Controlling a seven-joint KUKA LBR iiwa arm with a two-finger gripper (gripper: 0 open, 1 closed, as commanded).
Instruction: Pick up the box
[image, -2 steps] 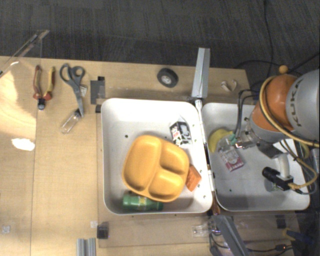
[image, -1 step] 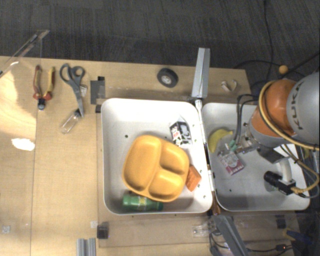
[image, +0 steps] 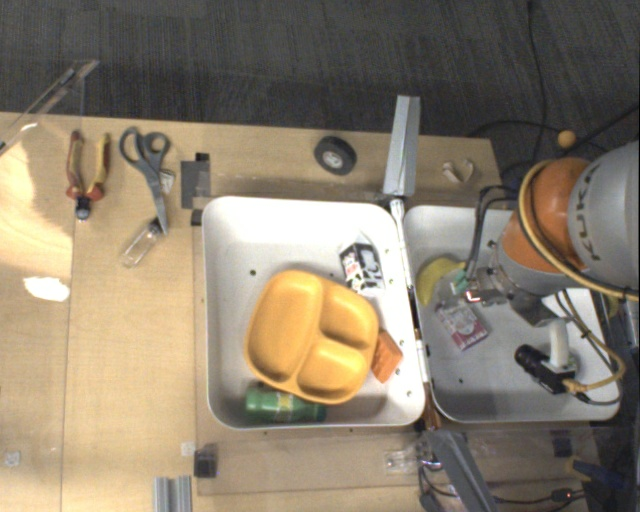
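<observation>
A small orange box (image: 387, 356) lies in the left bin (image: 225, 300) near its right wall, tucked against the edge of a large yellow divided dish (image: 310, 335). A black-and-white printed packet (image: 360, 266) lies further back in the same bin. My gripper (image: 468, 290) hangs over the left part of the right bin (image: 500, 405), well right of the orange box and across the wall between the bins. It sits just above a clear plastic packet (image: 462, 326) and beside a yellow round object (image: 437, 280). Nothing shows held in it.
A green can (image: 283, 405) lies at the left bin's front, partly under the yellow dish. The arm's grey body with its orange band (image: 545, 215) covers the right bin's far right. Scissors (image: 150, 170), pliers (image: 85, 170) and a tape roll (image: 335, 154) lie on the bench behind.
</observation>
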